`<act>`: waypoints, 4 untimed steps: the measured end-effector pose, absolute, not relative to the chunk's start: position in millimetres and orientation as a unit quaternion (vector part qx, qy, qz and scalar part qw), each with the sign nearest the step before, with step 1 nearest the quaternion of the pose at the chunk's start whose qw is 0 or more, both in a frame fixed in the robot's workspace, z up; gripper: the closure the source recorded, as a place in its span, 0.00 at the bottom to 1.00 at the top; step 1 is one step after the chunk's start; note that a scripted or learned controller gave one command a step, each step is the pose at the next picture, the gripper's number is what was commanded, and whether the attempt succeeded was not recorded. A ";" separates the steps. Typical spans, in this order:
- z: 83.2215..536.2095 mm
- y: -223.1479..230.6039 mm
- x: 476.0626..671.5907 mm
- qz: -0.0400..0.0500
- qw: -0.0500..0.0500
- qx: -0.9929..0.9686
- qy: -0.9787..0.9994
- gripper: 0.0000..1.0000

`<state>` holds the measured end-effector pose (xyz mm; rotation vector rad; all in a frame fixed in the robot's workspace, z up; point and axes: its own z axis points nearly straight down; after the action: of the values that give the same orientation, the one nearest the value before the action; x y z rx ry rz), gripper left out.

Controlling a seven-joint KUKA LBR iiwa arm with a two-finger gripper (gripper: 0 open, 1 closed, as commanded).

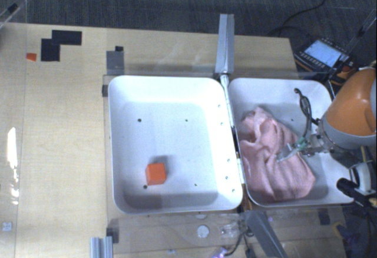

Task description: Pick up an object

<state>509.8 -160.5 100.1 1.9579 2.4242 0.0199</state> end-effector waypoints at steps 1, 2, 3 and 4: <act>89.3 -157.4 556.8 0.004 0.007 0.650 0.760 0.00; 87.6 -137.5 669.8 -0.002 -0.001 0.579 0.815 0.00; 89.6 -125.7 569.0 0.003 0.006 0.581 0.814 0.00; 88.5 -89.5 621.3 0.004 0.006 0.601 0.799 0.00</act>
<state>621.3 -89.5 88.5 1.8812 2.4998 0.0127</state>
